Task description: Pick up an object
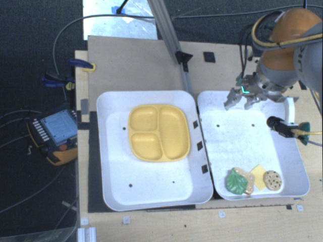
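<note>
Broadly, the bench [136, 64] is a flat tan board with a matte face. It sits on dark, speckled carpet [30, 34] with loose cables trailing over it.

Left bin [113, 150]: white, shallow, rounded corners, smooth plastic look, a few small dark holes in its floor.

Right bin [237, 140]: same make, touching the left bin along their shared edge.

Arm [290, 39]: reaches in at far right, with a glossy orange band over grey casing.

Pole [164, 19]: grey metal, slanting from the far edge down to the gap between the bins.

Plate [159, 132]: yellow, rounded-square, moulded into three compartments with a dull sheen. It lies flat at the centre of the left bin.

Device [55, 127]: blue screen in an orange-and-black case, on the carpet left of the bench.

Gripper [240, 102]: hangs over the far edge of the right bin. Its grey fingers [230, 101] are spread apart with nothing between them.

Pick candidates are grouped in the near right corner of the right bin, well apart from the gripper:
- Leaf [234, 181]: green, crinkled, leftmost, overlapped by a small tan piece [248, 184].
- Cheese [259, 175]: flat yellow slice, just right of the tan piece.
- Cookie [272, 180]: round, tan with dark specks, touching the cheese on its right.
</note>
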